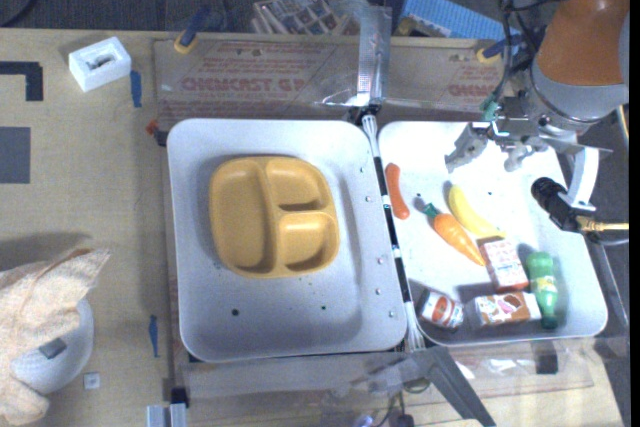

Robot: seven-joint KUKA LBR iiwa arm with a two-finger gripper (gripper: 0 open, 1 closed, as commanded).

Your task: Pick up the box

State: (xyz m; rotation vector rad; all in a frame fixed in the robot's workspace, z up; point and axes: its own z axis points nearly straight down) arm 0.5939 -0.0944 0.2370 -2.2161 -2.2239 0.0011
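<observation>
Bench: two shallow white bins side by side.
Left bin (190,315): holds a yellow divided plate (273,215).
Right bin (590,315): hot dog (397,190), carrot (455,232), banana (470,212), can (441,309), green bottle (543,285).
Box (504,264): lies near the front of the right bin, beside the bottle; a second carton (503,308) lies just below it.
Gripper (492,151): fingers spread open, empty, above the bin's far end, well apart from the box.

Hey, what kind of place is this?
Probably a robotics lab bench: a robot arm hangs over two white bins holding toy food like a banana, with cables and clutter behind.
</observation>
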